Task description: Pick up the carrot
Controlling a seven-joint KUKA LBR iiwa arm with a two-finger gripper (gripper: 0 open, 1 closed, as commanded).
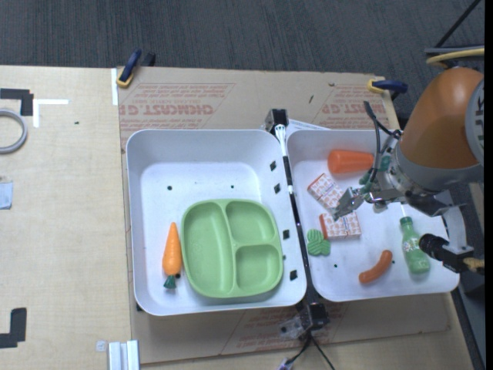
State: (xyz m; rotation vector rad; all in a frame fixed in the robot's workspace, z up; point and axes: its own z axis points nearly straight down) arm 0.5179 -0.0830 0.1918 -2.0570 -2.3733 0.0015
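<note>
Gripper (348, 203) hovers over the right bin (431, 284), well apart from the carrot (172, 250).
Whether it is open or closed cannot be told. Smooth, tapered and orange with a green stub, the carrot lies in the left bin (146, 206), just beside the glossy green three-compartment plate (233, 247), on the plate's far side from the gripper.

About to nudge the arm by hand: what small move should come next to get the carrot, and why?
Probably shift the gripper leftward over the divider toward the left bin. It hangs over the right bin, above the red-and-white packets, while the carrot lies in the left bin beside the green tray.
</note>
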